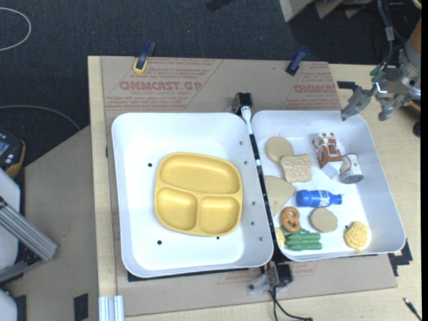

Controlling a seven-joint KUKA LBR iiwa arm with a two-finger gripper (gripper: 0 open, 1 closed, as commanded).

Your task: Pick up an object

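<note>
Nearest my camera, along the front of the right bin (386, 199), I see green beans (302, 241) lying flat, with a pretzel (290, 218) just behind them and a yellow corn cob (357, 235) off to the right. Between those, a round tan cookie-like piece (324, 220) sits close to a blue bottle (317, 198) that lies on its side.

Over in the left bin (134, 179), I see a yellow divided plate (198, 193) resting flat near the middle, one long compartment at the back and two smaller ones at the front.

Further back in the right bin, I make out a pale wedge (276, 191) against the dividing wall, a slice of bread (296, 168) overlapping a round tan disc (279, 148), and to their right a small silver can (351, 168) on its side, touching a brown and white carton (327, 148).

Beyond the right bin's far corner, I see the gripper (370, 105) hanging above the bench, clear of every object. Its two fingers (352, 103) are spread apart and nothing sits between them. All the pickable items lie in the right bin, nearer the camera and to the left of the gripper.
</note>
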